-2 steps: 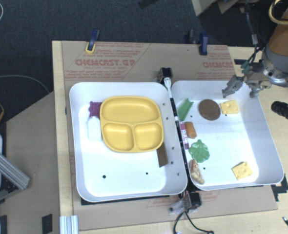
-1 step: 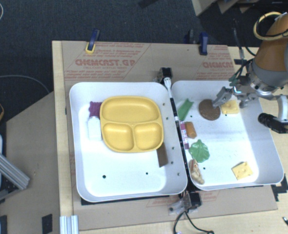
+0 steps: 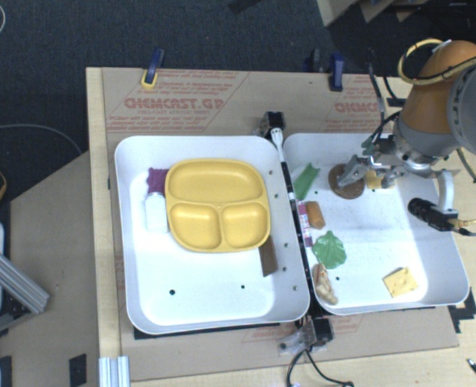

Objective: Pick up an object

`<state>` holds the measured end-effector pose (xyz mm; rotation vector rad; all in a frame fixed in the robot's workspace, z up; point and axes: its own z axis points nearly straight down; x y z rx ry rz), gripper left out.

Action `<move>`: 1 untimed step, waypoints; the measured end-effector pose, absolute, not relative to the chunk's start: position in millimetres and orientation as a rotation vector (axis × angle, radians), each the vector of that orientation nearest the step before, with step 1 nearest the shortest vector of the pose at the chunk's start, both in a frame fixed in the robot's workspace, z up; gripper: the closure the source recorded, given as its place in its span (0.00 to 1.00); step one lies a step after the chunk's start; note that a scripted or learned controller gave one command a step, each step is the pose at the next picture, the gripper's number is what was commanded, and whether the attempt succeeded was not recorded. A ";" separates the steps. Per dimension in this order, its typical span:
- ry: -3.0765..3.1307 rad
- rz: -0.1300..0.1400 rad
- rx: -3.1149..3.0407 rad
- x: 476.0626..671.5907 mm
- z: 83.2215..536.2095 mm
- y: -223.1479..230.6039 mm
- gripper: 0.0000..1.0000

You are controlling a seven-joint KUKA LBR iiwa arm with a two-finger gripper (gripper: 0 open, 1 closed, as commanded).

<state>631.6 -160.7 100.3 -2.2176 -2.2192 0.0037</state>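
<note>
Camera view from above: the gripper is seen low over the upper part of the right bin, just beside a brown disc, the thing nearest to it. Whether the gripper is spread or pressed together cannot be told, and nothing is seen held in it.

Left of the disc, a green strip is laid close to the wall between the bins. Below that, an orange-brown block and a green leaf are set along the same wall. A pale tan piece is found in the lower left corner. A yellow wedge is placed near the lower right rim, well apart from the rest. Bare white floor is left across the middle and right of this bin.

The left bin is largely taken up by a yellow divided tray. A purple thing and a white thing are pressed against the tray's left side, and a brown block is tucked at its lower right corner. Open floor is left along the lower part of that bin.
</note>
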 end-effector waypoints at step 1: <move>-2.222 -0.001 -2.220 633.0 87.4 -160.6 0.00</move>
